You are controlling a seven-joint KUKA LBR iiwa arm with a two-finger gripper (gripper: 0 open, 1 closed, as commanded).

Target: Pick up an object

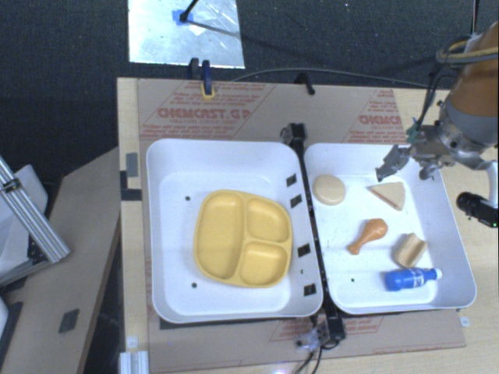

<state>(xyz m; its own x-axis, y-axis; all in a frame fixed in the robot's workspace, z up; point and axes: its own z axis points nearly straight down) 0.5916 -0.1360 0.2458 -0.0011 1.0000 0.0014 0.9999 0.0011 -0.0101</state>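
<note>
Toast wedge in rt bin, gripper just above, fingers spread, holding nothing

Glossy yellow plastic tray, white bins

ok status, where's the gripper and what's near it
Gripper above right bin's far edge, holding nothing. Wedge just below it, untouched. Nothing blocking the wedge.

arm: enters from 3 o'clock, upper right | wrist: angled toward 8 o'clock | gripper: fingers pointing down-left, low
</note>
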